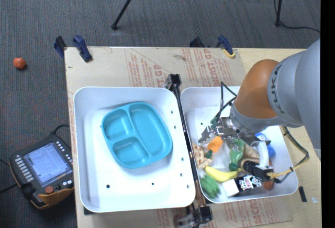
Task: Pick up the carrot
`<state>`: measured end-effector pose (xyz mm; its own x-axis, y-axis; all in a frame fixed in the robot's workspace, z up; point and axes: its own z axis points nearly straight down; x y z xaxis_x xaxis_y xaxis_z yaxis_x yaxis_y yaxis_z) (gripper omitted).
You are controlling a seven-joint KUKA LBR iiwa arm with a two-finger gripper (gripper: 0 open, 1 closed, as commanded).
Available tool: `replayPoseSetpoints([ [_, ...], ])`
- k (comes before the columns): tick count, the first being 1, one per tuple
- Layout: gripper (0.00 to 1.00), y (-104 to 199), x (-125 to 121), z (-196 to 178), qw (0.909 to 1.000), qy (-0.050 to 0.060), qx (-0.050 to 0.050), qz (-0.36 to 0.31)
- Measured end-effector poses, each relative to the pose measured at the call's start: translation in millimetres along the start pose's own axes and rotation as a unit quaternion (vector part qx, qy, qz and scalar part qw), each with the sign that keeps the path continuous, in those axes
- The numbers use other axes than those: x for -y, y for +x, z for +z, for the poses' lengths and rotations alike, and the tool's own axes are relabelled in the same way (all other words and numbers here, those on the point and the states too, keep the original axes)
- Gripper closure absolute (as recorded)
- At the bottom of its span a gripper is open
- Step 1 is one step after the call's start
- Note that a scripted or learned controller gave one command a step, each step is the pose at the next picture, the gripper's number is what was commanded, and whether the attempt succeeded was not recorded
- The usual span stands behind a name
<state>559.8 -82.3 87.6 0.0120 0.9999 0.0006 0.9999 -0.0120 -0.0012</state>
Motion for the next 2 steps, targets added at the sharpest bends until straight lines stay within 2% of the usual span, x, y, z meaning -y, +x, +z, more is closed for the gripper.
replayPoseSetpoints([
  [1,1.0,0,0,-9,1.0,0.001,-0.001,0.003],
  [2,1.0,27,3,-119,0.9997,-0.001,0.0,0.024],
])
